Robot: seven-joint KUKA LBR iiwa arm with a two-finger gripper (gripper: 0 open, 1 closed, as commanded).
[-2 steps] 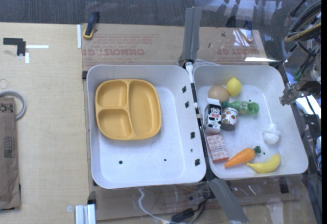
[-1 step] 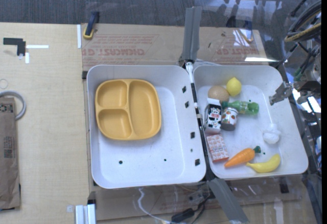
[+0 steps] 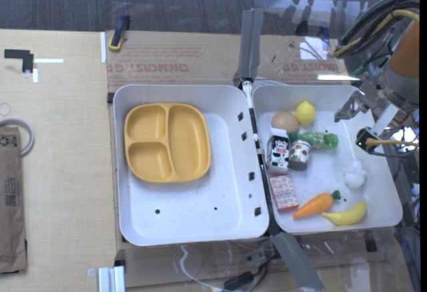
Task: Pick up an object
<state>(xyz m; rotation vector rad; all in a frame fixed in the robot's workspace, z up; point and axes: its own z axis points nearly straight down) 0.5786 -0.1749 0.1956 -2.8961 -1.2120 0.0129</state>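
Several small things are grouped in the right bin [image 3: 390, 214] as candidates for picking: a lemon [image 3: 305, 112], a carrot [image 3: 312, 205] and a banana [image 3: 346, 214]. The yellow tray [image 3: 167, 143] is seen in the left bin [image 3: 193, 221]. The gripper [image 3: 373, 125] is positioned at the right edge of the frame above the right bin; nothing is seen held, and the opening of the fingers cannot be told.

We observed a yellow divided plate [image 3: 167, 142] in the left bin [image 3: 193, 217]. The right bin [image 3: 380, 207] held a lemon [image 3: 305, 112], carrot [image 3: 312, 205], banana [image 3: 345, 215] and red packet [image 3: 283, 192]. The gripper [image 3: 370, 123] hung over that bin's right edge.
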